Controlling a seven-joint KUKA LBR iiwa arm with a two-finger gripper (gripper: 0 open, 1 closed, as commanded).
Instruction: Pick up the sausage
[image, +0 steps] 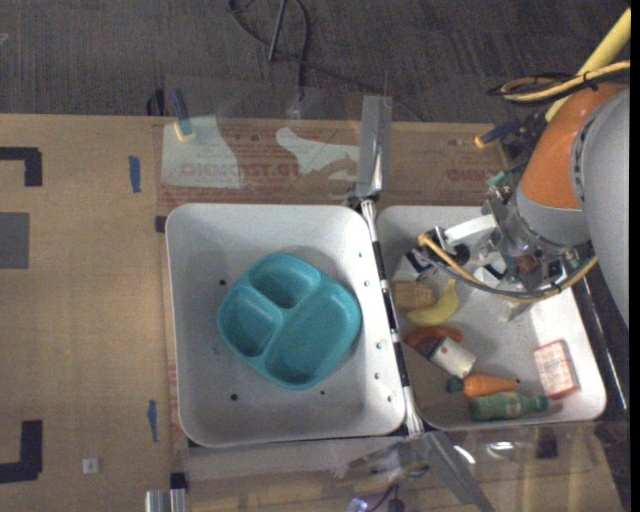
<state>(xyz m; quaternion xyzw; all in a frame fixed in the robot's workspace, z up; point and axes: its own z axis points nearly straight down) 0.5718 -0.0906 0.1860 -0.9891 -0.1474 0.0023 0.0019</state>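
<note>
Gripper (520, 268) above right bin (590, 400), finger state unclear, sausage (428, 335) apart beside banana (437, 310).

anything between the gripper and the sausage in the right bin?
Nothing sits on top of the sausage, but it is crowded: the banana lies just above it and a white bottle touches its lower side. The gripper hangs above the bin's upper right part, with bare floor between them.

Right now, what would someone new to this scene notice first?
The teal divided plate lies alone in the left bin. The right bin holds a jumble of toy food: a banana, a carrot, a green bottle. The grey arm with its orange band hangs over that bin's far end.
</note>
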